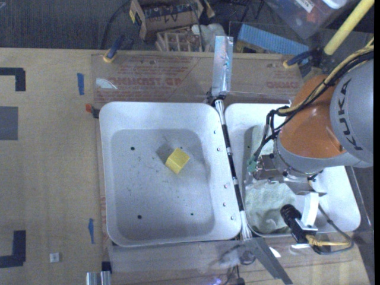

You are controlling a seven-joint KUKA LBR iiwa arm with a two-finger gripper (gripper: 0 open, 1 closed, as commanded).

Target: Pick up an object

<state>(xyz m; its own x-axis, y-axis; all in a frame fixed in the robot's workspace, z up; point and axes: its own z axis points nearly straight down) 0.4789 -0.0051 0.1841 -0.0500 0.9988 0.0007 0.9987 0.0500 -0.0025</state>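
Grey KUKA arm with orange band (323,129) reaches over the right white bin (350,215), wrist down; gripper (270,186) state: cannot tell. Small yellow block (177,160) lies in left white bin (113,129), near centre, toward 12 o'clock.

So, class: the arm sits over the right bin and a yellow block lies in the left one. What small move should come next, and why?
Probably a sideways shift toward the left bin. The yellow block lies there on its own, while the arm hangs over the right bin, above a pale crumpled cloth, not the block.
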